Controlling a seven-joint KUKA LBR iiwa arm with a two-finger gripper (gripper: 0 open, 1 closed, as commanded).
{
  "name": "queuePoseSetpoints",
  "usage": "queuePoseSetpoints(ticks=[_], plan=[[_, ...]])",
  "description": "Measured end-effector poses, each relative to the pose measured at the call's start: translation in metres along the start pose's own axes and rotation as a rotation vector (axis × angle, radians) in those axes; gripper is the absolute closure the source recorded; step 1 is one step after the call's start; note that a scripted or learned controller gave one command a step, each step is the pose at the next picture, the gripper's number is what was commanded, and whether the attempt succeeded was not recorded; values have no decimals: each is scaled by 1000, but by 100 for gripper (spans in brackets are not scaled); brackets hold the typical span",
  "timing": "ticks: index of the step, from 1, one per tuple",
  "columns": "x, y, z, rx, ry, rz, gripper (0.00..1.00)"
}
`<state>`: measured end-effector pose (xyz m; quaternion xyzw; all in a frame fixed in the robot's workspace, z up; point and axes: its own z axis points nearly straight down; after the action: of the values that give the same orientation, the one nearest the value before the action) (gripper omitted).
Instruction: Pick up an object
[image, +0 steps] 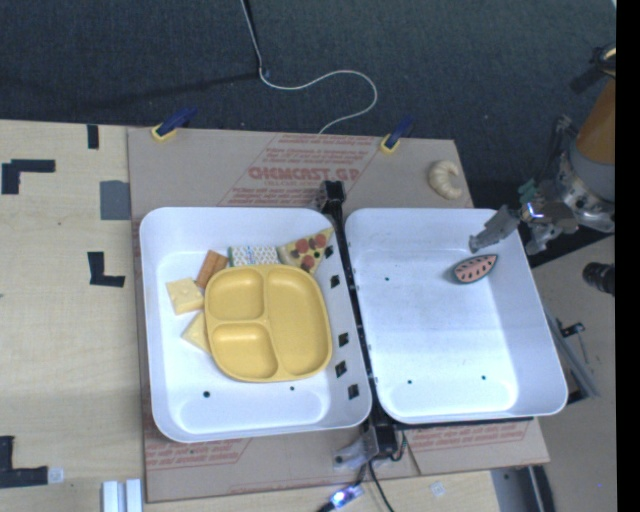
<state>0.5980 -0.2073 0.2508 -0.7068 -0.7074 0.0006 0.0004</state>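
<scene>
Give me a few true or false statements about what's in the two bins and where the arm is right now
1. The yellow divided plate lies in the left bin. True.
2. The watermelon slice toy sits in the left bin. False: it lies in the right bin, near its far right corner.
3. The gripper is over the far right edge of the right bin. True.
4. The gripper holds the watermelon slice toy. False: the toy lies on the bin floor, apart from the gripper.
5. The pizza slice toy lies in the right bin. False: it is in the left bin, behind the plate.
</scene>
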Motion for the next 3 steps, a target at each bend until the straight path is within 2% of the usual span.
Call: queuePoseSetpoints(ticks=[1,3], plan=[[5,2,64,5,1,-1,0],[3,5,164,4,0,-2,0]])
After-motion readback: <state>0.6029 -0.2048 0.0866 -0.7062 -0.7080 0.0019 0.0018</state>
